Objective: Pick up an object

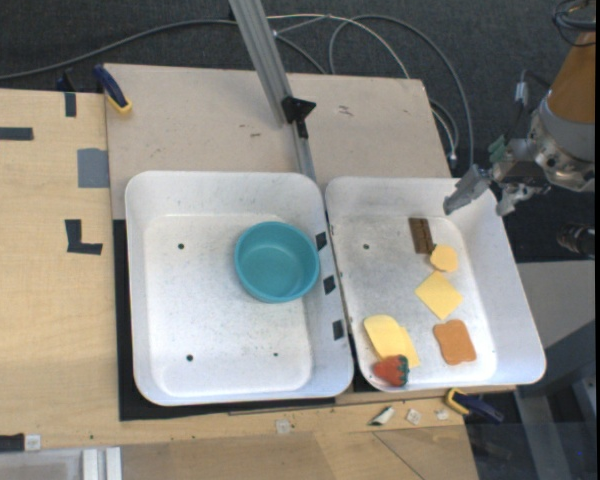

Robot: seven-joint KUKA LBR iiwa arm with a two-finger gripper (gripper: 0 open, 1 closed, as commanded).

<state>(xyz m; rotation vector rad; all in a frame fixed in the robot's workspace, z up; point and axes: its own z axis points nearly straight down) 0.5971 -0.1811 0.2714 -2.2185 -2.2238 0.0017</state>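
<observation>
The gripper (477, 194) hangs at the frame's right, over the upper right rim of the right bin (500, 268), fingers apart and empty. Nothing is picked yet. Below it lie a brown bar (420, 235), 3 yellow pieces, an orange block (454, 342) and a red item (390, 371); a teal bowl (275, 260) sits in the left bin (160, 268). Descent, grasp and lift all remain.

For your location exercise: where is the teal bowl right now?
The teal bowl sits in the left bin, toward its right side, near the divide from the right bin holding the food pieces.
</observation>
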